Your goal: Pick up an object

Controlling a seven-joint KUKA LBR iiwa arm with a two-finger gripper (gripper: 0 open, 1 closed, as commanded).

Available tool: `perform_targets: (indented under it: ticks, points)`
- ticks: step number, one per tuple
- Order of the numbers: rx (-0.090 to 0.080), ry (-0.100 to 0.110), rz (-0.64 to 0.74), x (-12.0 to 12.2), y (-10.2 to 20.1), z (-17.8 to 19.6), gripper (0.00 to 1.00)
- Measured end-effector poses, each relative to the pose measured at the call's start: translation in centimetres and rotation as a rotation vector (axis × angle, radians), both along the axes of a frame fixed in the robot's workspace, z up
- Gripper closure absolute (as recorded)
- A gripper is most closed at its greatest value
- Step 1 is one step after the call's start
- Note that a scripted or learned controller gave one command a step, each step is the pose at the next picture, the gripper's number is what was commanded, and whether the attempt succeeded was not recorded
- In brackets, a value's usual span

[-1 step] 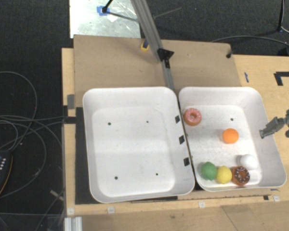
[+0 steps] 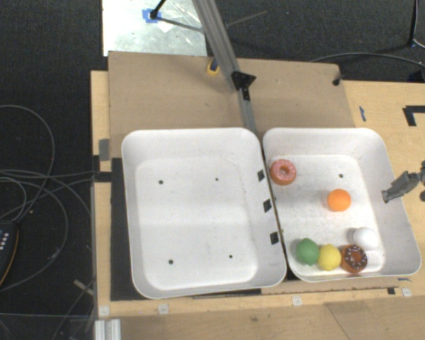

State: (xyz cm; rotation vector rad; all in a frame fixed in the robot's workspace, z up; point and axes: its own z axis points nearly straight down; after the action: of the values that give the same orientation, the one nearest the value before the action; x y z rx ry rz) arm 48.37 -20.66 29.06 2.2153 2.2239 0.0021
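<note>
We see our gripper [image 2: 404,185] at the far right of the view, just past the 3 o'clock rim of the right bin [image 2: 382,154]. It is small and partly cut off by the edge of the view, so we cannot tell how it is set, and we see nothing in it.

The thing nearest to it is the orange ball [image 2: 339,200]. From the gripper the ball lies toward 9 o'clock, a little low, inside the right bin. It is round, so it has no long side to line up with.

More things sit near the 6 o'clock rim: a white ball [image 2: 365,237], a chocolate donut [image 2: 353,258], a yellow ball [image 2: 329,256] and a green ball [image 2: 307,251], close together. A pink donut [image 2: 282,171] rests near the bin's 10 o'clock corner, farthest away.

We think the next move must go left over the rim, then down.
</note>
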Motion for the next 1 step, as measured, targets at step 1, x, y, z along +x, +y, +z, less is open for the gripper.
perform_targets:
  ticks: [1]
  points:
    - [0.001,0.004,-0.003,0.26,0.21,-4.18,0.00]
